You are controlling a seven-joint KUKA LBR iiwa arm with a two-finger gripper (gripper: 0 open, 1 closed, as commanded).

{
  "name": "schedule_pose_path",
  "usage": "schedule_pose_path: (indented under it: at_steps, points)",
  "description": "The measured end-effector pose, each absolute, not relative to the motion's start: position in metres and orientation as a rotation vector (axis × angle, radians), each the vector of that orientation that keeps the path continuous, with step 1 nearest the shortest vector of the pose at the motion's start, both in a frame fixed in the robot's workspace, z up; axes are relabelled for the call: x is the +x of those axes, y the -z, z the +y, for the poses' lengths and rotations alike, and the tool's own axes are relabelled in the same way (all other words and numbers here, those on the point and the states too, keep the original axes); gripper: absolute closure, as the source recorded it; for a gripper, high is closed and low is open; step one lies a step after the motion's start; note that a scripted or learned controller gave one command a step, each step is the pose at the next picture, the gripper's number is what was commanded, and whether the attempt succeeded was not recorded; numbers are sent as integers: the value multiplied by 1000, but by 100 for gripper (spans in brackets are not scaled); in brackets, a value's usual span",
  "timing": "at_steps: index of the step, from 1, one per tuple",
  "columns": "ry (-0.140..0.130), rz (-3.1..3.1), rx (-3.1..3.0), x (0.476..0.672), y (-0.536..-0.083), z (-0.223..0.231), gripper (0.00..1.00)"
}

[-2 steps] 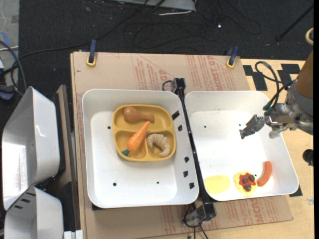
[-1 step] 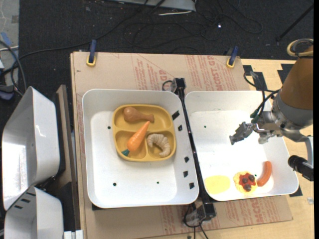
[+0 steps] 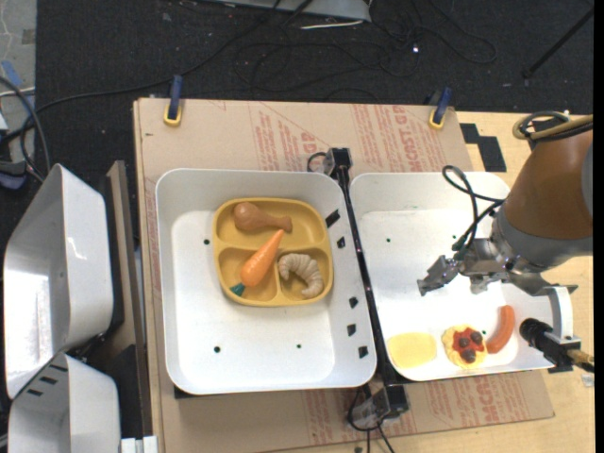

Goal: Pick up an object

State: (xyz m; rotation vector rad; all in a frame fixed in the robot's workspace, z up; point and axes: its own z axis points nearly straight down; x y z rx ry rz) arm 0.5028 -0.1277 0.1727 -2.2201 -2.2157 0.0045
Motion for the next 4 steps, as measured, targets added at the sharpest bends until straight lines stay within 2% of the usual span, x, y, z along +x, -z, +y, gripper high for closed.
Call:
schedule_pose_path:
  at_steps: [1,2,4]
  points:
    - [-5,-2215,-2219,500,-109,-122,0]
    - [0,-2217,-2225,502,-123,-123,100]
    - [5,-2229,-2223,503,-249,-129,100]
